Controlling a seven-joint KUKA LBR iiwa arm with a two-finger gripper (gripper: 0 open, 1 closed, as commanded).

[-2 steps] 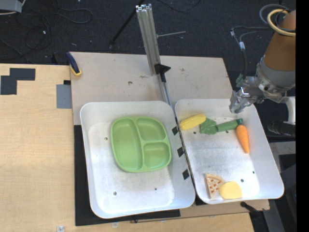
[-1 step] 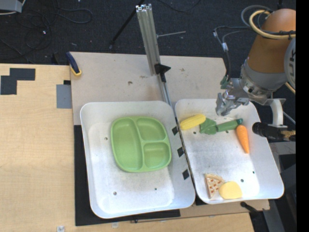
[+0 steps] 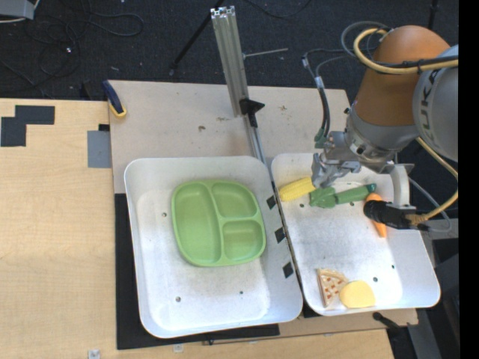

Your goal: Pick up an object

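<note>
Green plastic makes up the divided plate [image 3: 218,223], which lies flat in the middle of the left bin [image 3: 153,290] with its three compartments facing up. It sits a little nearer that bin's far edge than its near edge.

Past the seam between the bins, the right bin [image 3: 340,249] holds everything else. A yellow corn cob [image 3: 296,190] lies close to its far left corner, angled toward the bin's left edge. Just right of the cob, the gripper [image 3: 329,174] hangs low over the far left part of this bin, on the grey arm with its orange band. From this slant it cannot be told whether the gripper is closed or spread, and nothing can be seen held in it.

Directly beside and partly under the gripper lies a green vegetable [image 3: 344,196], stretched along the bin's far edge, its left end near the cob. An orange piece [image 3: 373,198] shows at its right end, partly hidden.

Along the near edge, a tan waffle wedge [image 3: 329,284] lies touching a yellow round piece [image 3: 358,295] on its right.
</note>
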